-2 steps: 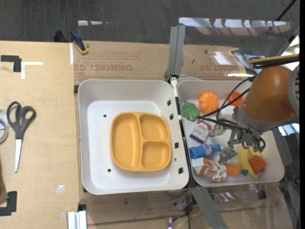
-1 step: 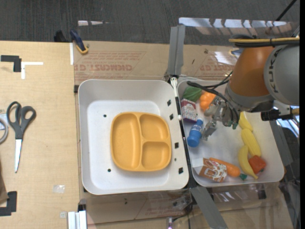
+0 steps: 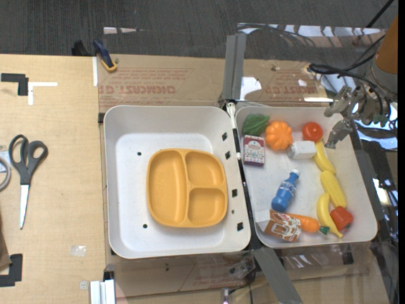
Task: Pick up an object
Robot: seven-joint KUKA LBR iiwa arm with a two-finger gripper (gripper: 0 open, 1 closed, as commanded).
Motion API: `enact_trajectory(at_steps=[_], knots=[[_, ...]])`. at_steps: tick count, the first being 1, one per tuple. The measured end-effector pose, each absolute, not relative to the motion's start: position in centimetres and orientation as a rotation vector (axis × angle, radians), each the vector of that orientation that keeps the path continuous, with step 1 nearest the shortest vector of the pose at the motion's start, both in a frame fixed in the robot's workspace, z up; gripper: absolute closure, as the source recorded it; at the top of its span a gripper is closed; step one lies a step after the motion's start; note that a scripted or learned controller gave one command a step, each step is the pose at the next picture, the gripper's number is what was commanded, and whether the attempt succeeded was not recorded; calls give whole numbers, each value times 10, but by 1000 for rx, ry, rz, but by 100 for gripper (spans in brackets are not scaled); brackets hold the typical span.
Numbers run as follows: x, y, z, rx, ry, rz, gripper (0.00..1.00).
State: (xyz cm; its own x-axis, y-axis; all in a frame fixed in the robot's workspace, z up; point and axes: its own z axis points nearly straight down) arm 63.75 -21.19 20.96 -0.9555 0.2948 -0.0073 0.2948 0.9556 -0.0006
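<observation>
The gripper (image 3: 342, 116) hung over the far right corner of the right bin (image 3: 367, 189). Its fingers were spread apart and held nothing. The toy food lay loose in that bin, ready to be picked. The tomato (image 3: 312, 131) sat just left of the fingers, the banana (image 3: 323, 159) a bit nearer. The box (image 3: 254, 151) had a label too small to read. The cardboard (image 3: 152, 81) had red writing, upside down.
</observation>
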Motion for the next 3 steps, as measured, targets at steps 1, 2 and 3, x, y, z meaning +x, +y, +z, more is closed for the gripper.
enact_trajectory(at_steps=[1, 2, 3], knots=[[609, -222, 93, 641, 3073, -1, 0], [612, -220, 104, 633, 3069, -4, 100], [602, -171, 268, 773, 3040, -1, 100]])
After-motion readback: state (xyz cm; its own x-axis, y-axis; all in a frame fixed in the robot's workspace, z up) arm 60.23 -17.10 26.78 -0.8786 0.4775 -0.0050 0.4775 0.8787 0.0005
